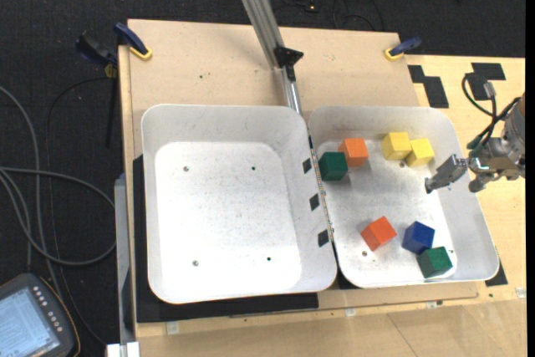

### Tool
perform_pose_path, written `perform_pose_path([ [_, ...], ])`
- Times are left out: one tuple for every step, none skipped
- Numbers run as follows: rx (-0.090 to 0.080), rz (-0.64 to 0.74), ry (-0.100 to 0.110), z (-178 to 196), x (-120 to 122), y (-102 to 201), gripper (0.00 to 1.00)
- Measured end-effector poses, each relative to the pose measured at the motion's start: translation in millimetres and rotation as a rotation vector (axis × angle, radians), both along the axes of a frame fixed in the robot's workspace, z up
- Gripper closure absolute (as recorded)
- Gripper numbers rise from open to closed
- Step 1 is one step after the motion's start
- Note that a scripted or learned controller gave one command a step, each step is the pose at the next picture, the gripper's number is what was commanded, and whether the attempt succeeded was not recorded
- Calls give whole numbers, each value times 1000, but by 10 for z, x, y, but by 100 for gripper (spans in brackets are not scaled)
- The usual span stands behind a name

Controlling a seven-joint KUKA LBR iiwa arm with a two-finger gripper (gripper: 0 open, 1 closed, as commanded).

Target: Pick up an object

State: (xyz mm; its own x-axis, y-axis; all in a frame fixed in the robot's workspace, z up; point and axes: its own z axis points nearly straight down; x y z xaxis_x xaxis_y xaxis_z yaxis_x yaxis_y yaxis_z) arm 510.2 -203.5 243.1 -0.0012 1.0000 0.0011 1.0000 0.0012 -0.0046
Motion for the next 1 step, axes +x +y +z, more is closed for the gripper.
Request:
perform_pose_path([
  [-1,0,-5,25,10,2,0],
])
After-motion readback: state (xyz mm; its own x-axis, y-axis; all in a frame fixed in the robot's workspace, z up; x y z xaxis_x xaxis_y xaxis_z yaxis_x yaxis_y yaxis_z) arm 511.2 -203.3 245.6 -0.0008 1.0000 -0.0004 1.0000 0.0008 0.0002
